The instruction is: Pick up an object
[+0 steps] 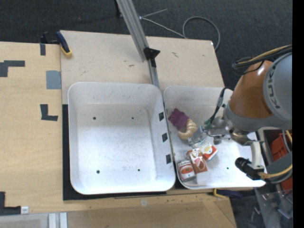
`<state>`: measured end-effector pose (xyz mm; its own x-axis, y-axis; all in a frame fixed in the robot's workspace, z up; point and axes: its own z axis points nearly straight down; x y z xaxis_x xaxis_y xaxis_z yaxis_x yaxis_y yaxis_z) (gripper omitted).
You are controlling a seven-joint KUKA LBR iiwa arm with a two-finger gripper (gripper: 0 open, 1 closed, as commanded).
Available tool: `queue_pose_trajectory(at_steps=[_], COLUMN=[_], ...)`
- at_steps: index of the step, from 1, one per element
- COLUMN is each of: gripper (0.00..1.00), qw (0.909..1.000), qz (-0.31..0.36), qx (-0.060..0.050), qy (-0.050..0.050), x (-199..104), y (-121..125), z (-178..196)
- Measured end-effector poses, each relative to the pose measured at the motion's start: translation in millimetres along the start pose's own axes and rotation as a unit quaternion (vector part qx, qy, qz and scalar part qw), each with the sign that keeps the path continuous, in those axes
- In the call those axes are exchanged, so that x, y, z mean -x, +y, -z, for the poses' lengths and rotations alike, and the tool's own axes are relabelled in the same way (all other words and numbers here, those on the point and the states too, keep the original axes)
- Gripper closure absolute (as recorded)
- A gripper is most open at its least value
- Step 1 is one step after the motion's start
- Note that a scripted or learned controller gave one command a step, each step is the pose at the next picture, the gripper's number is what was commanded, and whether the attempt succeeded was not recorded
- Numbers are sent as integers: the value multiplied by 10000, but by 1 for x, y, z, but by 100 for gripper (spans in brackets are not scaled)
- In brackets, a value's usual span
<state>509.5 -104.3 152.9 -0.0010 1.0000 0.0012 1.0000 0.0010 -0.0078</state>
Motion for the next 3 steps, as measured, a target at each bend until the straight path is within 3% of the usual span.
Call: queue_pose_trajectory(at_steps=[1,2,3], gripper=[0,0,100], qw=[10000,10000,10000], qz=[1,-15,-8], qx=[32,80,90], qy=[-13,-44,-36], x=[-9,-6,-7], y=[-1,1,2], z=[-47,-61,-49])
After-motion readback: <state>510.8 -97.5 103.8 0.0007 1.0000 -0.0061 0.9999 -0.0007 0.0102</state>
